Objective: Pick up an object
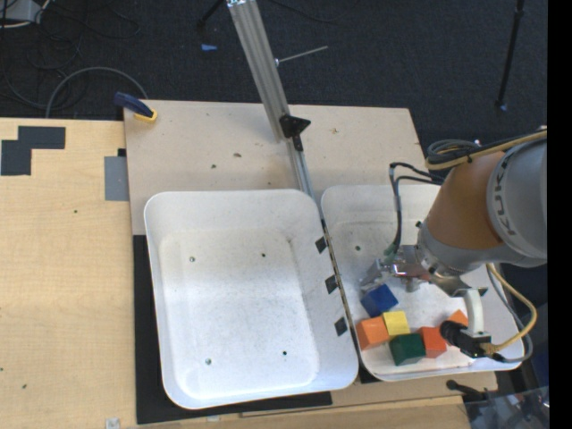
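Several small blocks lie in the front part of the right bin [357,213]: a blue block [379,298], a yellow block [394,322], an orange block [373,332], a green block [407,348] and a red-orange block [433,340]. Another orange piece [458,316] shows beside the arm. My gripper [394,271] hangs low in the right bin, just above and behind the blue block. The orange wrist band [465,213] covers the bin's right side. I see nothing lifted off the bin floor.
The left bin [179,239] sits beside the right one, with black clips [329,282] along the shared wall. An aluminium post [264,61] slants up behind the bins. A blue and yellow clamp [136,106] lies at the bench's far left corner.
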